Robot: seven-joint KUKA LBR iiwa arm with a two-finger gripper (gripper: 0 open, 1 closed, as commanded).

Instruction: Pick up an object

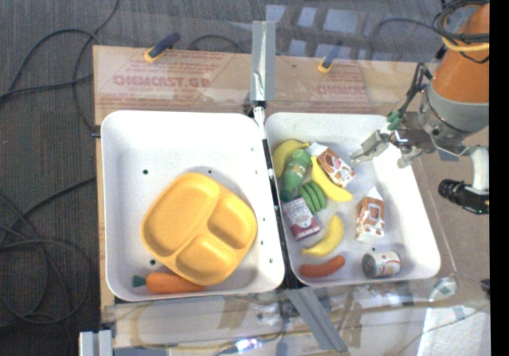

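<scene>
White plastic forms both shallow bins on the tabletop [183, 80], which is covered with brown cardboard. In the left bin [127, 148] a yellow divided tray [200, 226] lies tilted, and an orange carrot [169, 284] rests along the near wall just beside it. The right bin [421, 219] holds a crowd of toy food: a banana [284, 154] touching a green bottle [297, 168], a second banana [329, 187], a third banana [330, 237], a green pod [314, 195], a maroon carton [301, 218], a red-and-white packet [335, 168], an orange-and-white carton [370, 218], a red sausage [321, 267] and a small can [382, 264] on its side. The grey-and-orange arm [461, 80] reaches over the right bin's far right corner, and its tool [372, 146] hovers above the bin, near the packet but apart from it, with nothing between its fingers; whether they are spread or closed I cannot tell.
</scene>
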